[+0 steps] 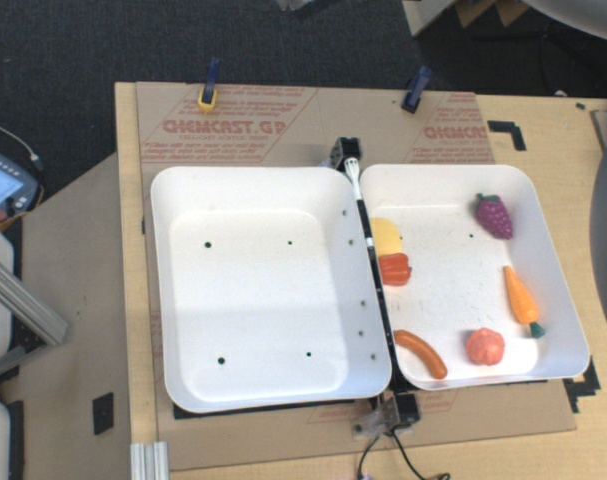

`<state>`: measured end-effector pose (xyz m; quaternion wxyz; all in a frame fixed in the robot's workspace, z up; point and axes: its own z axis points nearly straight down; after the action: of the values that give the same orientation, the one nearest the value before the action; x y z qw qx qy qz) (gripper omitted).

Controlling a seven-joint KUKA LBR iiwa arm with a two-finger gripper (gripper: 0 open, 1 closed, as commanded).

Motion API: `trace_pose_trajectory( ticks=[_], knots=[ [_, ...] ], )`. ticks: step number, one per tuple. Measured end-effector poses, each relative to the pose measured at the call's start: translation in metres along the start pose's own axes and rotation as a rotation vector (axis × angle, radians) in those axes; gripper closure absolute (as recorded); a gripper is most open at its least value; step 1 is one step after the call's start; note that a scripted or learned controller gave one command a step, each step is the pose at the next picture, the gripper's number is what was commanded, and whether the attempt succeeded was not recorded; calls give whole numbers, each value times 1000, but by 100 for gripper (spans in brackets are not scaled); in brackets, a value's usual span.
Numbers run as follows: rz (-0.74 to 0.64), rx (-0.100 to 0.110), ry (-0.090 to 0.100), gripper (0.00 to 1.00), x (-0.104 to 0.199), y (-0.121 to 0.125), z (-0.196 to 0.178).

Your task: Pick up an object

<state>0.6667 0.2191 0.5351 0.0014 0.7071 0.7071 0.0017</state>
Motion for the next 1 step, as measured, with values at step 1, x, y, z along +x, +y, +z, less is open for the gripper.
trace_pose_trajectory(
  ticks=[1],
  knots=[
    [1,0,0,100,5,0,0]
  ],
)
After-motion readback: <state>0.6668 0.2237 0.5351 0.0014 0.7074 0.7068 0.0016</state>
